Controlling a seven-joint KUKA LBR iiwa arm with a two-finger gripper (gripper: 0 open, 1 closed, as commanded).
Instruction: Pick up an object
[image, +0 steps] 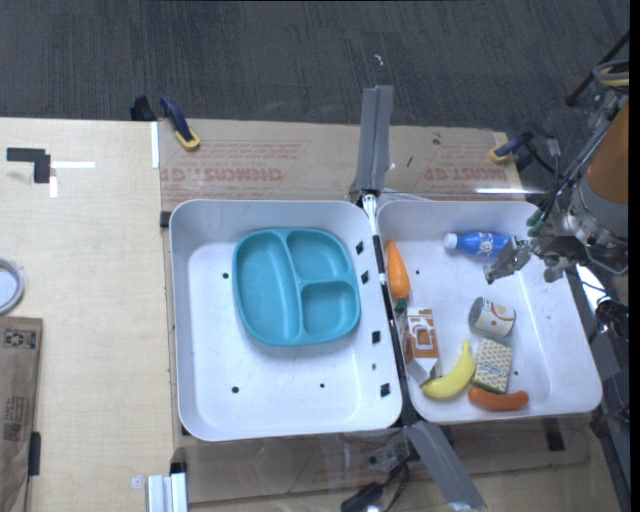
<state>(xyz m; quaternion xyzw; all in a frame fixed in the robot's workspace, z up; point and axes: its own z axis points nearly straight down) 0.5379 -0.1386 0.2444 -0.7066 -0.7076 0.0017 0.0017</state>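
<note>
One gripper (530, 262) — above right bin (570, 345), beside bottle (478, 242)

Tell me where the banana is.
The banana lies near the front of the right bin, between the orange-and-white carton and the sponge.

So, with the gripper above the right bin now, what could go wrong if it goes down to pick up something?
1. The gripper hangs between the blue and white plastic bottle and the small white cylindrical can; it may close on nothing.
2. The yellow banana, the patterned square packet and the red sausage lie touching, so a grasp there could drag neighbours.
</note>
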